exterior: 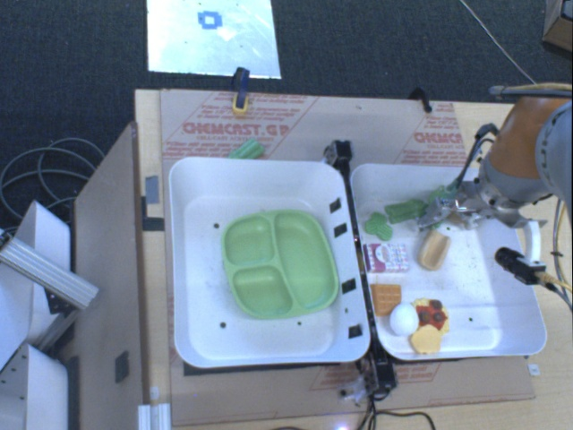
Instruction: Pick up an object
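The grey arm with its orange band [524, 137] enters from the right and is cut off by the frame edge, so only its wrist end shows. Its metal pincer [445, 211] sits low over the upper middle of the right shallow white bin [510, 325], and its tips are lost in glare and clutter; whether they stand wide or narrow cannot be told, and nothing can be made out between them.

Just below the pincer lies a tan, rounded block-like object [433, 249], tilted, close to the tips but not clearly touching them. To the pincer's left lie two green leaf-like pieces: a longer one [407, 210] partly running under the pincer, and a smaller one [378, 227] near the bin's left wall. Below them rest one small pink-and-white printed packet [387, 257], one flat orange square [386, 296], one white egg-shaped ball [404, 318], and one yellow piece with a dark red patch [431, 324] whose shape is hard to read.

The left shallow white bin [201, 195] holds one pale green plastic tray with three compartments [279, 263]. The two bins stand side by side on the bench [295, 119], joined by black clips. A black part of the rig [517, 264] overlaps the right bin's far edge.
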`<state>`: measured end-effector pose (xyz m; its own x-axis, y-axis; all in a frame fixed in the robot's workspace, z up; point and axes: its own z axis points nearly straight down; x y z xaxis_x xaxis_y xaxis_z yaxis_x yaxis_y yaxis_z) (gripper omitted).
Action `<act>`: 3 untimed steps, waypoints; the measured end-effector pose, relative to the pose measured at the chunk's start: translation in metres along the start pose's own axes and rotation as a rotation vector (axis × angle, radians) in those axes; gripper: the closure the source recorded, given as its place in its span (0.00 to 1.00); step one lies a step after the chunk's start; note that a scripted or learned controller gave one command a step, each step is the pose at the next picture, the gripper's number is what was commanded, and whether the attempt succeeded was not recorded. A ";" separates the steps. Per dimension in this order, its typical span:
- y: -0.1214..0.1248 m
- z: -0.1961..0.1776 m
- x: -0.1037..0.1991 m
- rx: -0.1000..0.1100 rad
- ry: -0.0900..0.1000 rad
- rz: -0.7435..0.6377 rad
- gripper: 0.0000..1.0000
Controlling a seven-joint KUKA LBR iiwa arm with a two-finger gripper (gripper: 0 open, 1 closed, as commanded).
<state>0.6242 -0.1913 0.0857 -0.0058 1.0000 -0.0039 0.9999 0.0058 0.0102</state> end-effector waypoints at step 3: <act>-0.020 -0.010 0.035 0.007 0.004 0.001 1.00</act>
<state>0.6037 -0.1566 0.0954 -0.0049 1.0000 0.0000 1.0000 0.0049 0.0036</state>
